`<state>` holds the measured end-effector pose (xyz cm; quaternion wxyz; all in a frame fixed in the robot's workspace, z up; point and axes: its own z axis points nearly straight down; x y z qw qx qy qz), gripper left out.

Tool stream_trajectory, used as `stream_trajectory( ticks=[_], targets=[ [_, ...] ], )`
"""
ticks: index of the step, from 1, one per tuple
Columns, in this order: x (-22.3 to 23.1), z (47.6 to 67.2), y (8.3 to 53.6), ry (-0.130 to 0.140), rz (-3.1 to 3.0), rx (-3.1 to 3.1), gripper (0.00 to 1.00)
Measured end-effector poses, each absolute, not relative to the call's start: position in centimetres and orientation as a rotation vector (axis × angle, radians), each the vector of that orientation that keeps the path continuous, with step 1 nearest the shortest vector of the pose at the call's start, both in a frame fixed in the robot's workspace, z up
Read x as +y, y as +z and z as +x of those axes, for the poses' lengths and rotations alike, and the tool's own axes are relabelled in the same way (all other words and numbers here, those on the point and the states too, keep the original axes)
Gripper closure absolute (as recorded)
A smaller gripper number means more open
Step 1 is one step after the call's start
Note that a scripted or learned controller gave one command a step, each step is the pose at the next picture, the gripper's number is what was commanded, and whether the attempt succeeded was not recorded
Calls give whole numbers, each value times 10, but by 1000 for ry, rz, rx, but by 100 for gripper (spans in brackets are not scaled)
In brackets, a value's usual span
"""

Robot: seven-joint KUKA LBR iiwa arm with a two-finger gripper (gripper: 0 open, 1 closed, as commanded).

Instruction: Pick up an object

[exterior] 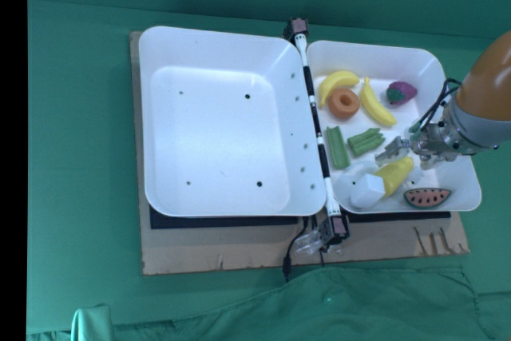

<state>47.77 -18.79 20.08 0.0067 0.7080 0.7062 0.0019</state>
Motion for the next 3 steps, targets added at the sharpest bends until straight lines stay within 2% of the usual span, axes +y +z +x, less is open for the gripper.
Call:
stream_trajectory(
  ticks=[1,2,3],
  targets=[
    [-189,477,209,5,2219,2204,100],
    [-117,562,314,18,2201,2219,100],
    [-59,657,305,11,2210,2220,100]
  ],
)
